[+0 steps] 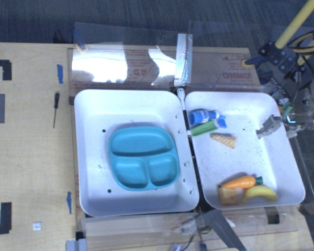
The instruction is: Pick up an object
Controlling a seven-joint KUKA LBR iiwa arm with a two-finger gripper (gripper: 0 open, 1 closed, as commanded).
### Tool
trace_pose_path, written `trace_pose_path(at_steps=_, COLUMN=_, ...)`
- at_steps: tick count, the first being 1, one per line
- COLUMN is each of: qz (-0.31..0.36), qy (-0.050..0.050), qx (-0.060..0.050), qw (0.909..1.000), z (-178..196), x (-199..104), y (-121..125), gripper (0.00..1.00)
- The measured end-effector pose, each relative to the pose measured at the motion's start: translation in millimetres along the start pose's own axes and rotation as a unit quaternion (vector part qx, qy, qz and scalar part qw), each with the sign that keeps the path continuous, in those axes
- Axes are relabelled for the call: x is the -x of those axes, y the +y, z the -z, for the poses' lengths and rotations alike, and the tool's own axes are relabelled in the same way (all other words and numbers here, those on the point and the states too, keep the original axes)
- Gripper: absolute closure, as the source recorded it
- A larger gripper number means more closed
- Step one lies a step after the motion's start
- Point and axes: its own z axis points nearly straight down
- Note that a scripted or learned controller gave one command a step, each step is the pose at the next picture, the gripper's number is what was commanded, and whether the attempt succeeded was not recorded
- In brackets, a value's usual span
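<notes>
Though tool (268, 126) state is indiscernible, small orange plastic toy carrot (239, 182): light, rigid, slippery; grip across mid-body.

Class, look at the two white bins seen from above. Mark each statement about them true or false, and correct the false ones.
1. A blue divided tray lies in the left bin. True.
2. The carrot lies in the left bin. False: it lies in the right bin, near its front edge.
3. The banana lies beside the carrot. True.
4. The gripper holds the banana. False: it is at the right bin's right side, well apart from the banana.
5. The blue bottle lies near the divider between the bins. True.
</notes>
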Motion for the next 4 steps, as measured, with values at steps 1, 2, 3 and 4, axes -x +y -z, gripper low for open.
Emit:
trace_pose_path(at_steps=1, qz=-0.118, qy=0.001, qx=-0.001, qw=0.9930, z=0, x=-27, y=-6, gripper=0.00)
trace_pose_path(at_steps=2, qz=-0.012, qy=0.001, qx=-0.002, qw=0.9999, z=-54, x=-94, y=27, gripper=0.00)
trace_pose_path(at_steps=3, qz=0.014, qy=-0.001, qx=0.005, qw=0.9999, z=-149, x=-59, y=66, gripper=0.00)
trace_pose_path(at_steps=4, qz=0.013, qy=-0.002, qx=0.007, qw=0.9999, z=-138, x=-59, y=68, gripper=1.00)
